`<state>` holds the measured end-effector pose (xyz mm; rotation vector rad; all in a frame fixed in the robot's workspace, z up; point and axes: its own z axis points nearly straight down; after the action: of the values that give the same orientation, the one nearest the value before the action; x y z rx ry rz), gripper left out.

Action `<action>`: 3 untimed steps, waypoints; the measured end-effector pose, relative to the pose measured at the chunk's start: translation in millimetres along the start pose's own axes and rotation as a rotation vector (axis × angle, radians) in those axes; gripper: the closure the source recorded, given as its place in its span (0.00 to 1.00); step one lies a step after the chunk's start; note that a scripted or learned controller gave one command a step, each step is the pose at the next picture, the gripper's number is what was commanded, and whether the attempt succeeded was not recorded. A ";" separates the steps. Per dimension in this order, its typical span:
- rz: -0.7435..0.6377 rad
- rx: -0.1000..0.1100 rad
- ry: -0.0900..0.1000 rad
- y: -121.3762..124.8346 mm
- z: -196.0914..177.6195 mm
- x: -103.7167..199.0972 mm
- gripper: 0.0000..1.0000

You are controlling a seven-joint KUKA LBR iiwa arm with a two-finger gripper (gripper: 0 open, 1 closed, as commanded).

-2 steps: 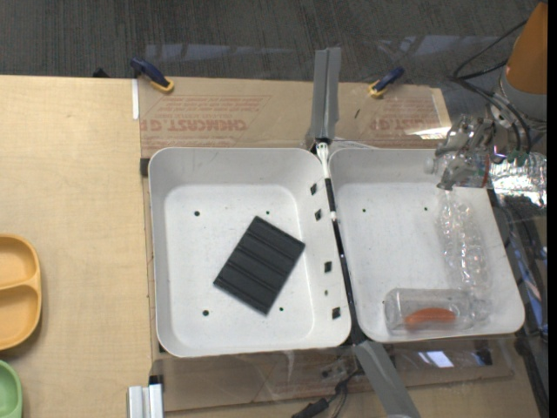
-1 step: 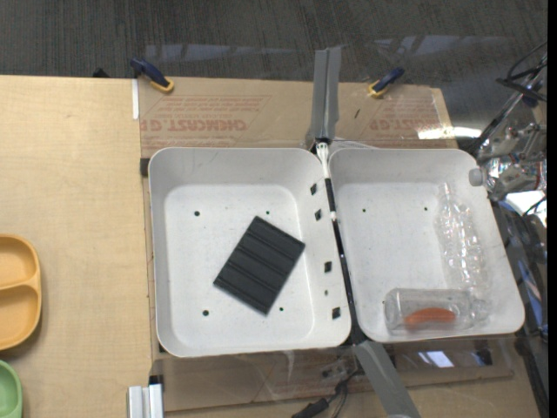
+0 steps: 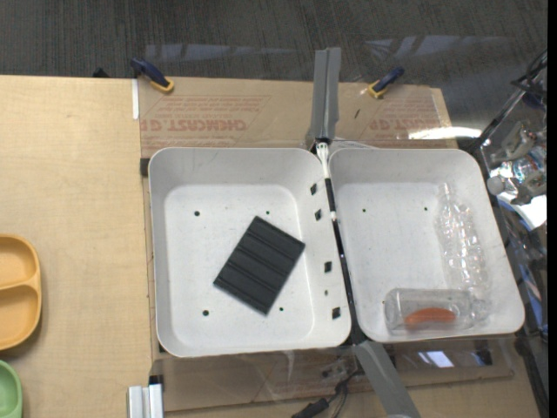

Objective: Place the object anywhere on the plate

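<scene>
A black ribbed rectangular plate (image 3: 259, 264) lies flat and turned at an angle in the middle of the left bin (image 3: 158, 233). In the right bin (image 3: 392, 190), a clear crinkled plastic bottle (image 3: 459, 238) lies lengthwise along the right wall. A clear plastic container (image 3: 431, 312) with something orange inside lies along that bin's near wall, touching the bottle's near end. Both are apart from the plate, with the divider between the bins in the way.
Grey and shiny machine parts (image 3: 522, 164) crowd the right edge beside the right bin. An orange divided tray (image 3: 16, 290) and a green dish (image 3: 7, 390) sit on the wooden bench at far left. Cardboard (image 3: 226, 120) with two clamps lies behind the bins.
</scene>
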<state>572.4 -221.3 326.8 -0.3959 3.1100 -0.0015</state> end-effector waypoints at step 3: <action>-0.311 0.000 0.000 18.4 0.8 71.6 1.00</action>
<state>498.6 -221.5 325.6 -0.8731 3.0110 -0.0032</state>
